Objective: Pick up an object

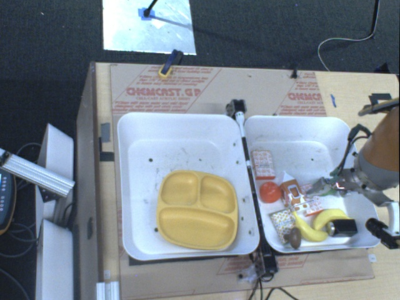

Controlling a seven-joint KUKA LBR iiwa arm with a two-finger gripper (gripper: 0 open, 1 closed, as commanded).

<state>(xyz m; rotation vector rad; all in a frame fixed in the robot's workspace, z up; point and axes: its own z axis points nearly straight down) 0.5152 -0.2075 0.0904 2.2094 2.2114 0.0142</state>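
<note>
Nearest, along the right bin's (340, 129) front edge, lie one banana (315, 225), its long axis running left-right along that edge, one black block (341, 227) touching its right end, and one brown lump (293, 237). Behind them sit one red ball (270, 192) and two printed packets. One yellow divided plate (198, 209) fills the left bin's (134, 161) front. At the desk's (187, 89) right edge the pincer (333, 184) hovers; I cannot tell its state.
</note>
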